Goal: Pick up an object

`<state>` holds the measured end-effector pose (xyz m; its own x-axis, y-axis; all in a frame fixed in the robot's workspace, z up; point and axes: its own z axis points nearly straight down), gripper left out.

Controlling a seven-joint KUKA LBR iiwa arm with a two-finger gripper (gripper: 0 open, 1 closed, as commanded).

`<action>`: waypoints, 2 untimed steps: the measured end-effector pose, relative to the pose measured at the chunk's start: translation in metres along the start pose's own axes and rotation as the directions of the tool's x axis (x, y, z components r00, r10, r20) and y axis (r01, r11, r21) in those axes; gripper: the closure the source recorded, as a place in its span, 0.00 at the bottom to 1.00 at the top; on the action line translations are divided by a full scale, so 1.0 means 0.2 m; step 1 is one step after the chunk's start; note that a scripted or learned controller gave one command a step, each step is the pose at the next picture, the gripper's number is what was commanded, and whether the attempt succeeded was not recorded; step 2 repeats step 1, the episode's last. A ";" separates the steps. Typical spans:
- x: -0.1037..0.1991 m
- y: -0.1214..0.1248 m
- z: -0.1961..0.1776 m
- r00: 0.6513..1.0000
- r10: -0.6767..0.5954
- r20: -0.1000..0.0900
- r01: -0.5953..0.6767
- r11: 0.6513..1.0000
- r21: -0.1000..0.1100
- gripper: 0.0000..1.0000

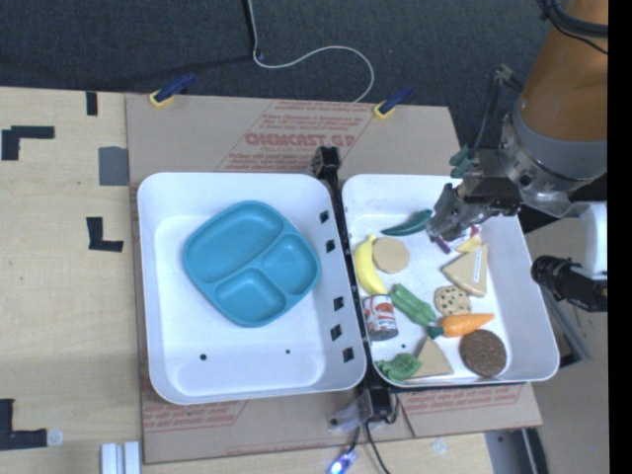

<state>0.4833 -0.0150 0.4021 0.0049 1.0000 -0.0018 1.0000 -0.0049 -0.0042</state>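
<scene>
Camera view. Two white bins on the surface (59, 294): left bin (168, 363) and right bin (523, 304), side by side and touching along the middle edge.

Left bin count: one blue plate (252, 262) with three compartments, well to the left of the claw.

Right bin count, toy food items: one yellow banana (367, 268), one round tan biscuit (391, 256), one dark green pepper (405, 227), one cheese wedge (467, 273), one chocolate-chip cookie (451, 299), one green pickle (413, 304), one orange carrot (466, 324), one red-and-white can (380, 318), one brown round patty (484, 353), one tan triangular slice (433, 358), one green leafy piece (399, 367). Eleven in all.

The claw (449, 227) sits low over the upper part of the right bin, arm coming in from the right, grey with an orange section above. Whether its fingers are apart or together cannot be told; they read as one dark mass. No item is seen between them.

Nearest items: the pepper lies just left of the claw, curved, dark and glossy, tip pointing toward the claw. The cheese wedge lies just below the claw, pale yellow, triangular. A small pink-purple bit (472, 233) shows just right of the claw; what it is cannot be told. The banana and biscuit lie below-left, touching each other. The rest lie farther below, clustered close.
</scene>
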 end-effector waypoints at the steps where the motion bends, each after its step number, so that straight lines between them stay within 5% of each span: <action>1: 0.27 0.00 0.11 1.000 -0.011 -0.002 0.011 1.000 0.000 1.00; 2: 0.27 0.00 0.11 1.000 -0.011 -0.002 0.011 1.000 0.000 1.00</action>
